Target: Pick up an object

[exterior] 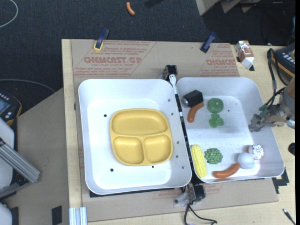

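Observation:
The right bin [243,86] holds several small items. A black block [192,98] and an orange sausage [194,112] lie at its left. Beside them are a green round piece [215,104] and a small green floret [215,121]. Along the front lie a yellow corn cob [198,160], a green broccoli piece [213,155], a second sausage [226,172], a white ball [245,160] and a speckled white piece [257,150]. My gripper [258,122] reaches in over the bin's right rim, apart from all the items and with nothing visibly in it.
The left bin [91,125] holds a yellow three-compartment plate [140,136]. A black clip [170,72] sits where the bins meet at the back. Blue clamps [100,40] [208,42] hold the cardboard bench top. Cables and grey hardware crowd the right edge.

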`<state>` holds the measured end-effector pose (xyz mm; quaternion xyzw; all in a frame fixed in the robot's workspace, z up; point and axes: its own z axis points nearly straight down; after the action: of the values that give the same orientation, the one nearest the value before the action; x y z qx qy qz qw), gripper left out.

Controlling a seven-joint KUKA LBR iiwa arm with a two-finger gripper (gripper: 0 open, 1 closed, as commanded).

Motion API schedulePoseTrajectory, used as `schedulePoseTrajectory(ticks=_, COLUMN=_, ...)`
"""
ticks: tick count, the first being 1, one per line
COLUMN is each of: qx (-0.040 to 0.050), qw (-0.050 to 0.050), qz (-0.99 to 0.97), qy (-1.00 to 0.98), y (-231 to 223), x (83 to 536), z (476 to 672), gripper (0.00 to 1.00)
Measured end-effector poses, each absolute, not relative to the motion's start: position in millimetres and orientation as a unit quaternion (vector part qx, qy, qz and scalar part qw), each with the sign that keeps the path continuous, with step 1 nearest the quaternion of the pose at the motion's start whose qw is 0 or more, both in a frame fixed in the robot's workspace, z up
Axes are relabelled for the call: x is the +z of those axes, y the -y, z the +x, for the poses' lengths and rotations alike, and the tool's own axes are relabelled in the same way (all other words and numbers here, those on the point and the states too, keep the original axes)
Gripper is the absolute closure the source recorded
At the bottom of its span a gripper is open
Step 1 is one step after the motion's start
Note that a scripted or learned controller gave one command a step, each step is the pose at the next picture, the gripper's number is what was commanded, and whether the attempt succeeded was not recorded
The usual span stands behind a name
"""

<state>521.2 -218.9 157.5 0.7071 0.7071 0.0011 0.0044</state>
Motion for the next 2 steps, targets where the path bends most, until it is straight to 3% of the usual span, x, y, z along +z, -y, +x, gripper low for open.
schedulePoseTrajectory(ticks=1, qx=0.0017, qw=0.005, qz=0.706, qy=-0.708, y=212.8, x=215.7, z=530.3, gripper=1.0)
schedulePoseTrajectory(ticks=2, qx=0.0006, qw=0.003, qz=0.707, qy=-0.708, y=213.0, x=225.6, z=531.2, gripper=1.0)
